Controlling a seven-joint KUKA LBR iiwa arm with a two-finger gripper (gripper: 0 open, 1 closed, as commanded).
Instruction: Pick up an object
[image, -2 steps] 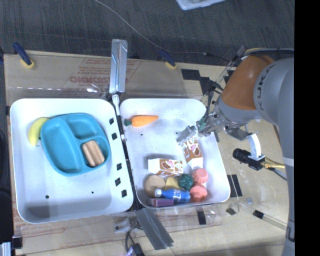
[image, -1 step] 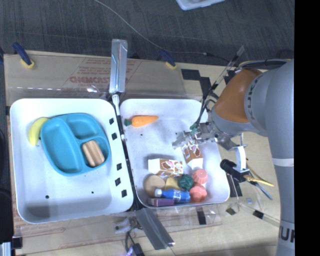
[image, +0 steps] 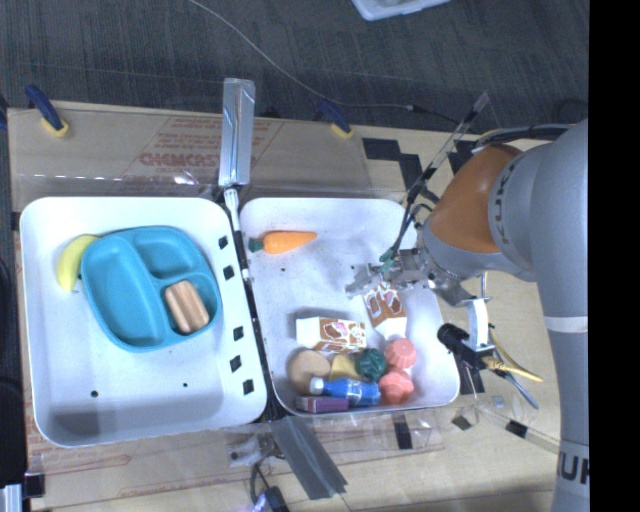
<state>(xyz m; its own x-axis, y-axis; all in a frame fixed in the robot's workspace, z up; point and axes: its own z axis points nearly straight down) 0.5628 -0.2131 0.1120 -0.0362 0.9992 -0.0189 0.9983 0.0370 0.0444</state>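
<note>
Toys crowd the right bin's (image: 300, 215) near end, overlapping and hard to separate. The gripper (image: 378, 278) hangs over a small packet (image: 386, 305); its finger spread cannot be made out.

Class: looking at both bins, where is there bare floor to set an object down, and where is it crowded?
Free: the left bin floor below the blue plate; the right bin floor around the carrot. Crowded: its lower end, around the pink toys.

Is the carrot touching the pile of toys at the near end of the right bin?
Apart. The camera view shows bare white bin floor between the carrot and the pile of toys, with the carrot lying alone near the far wall.
</note>
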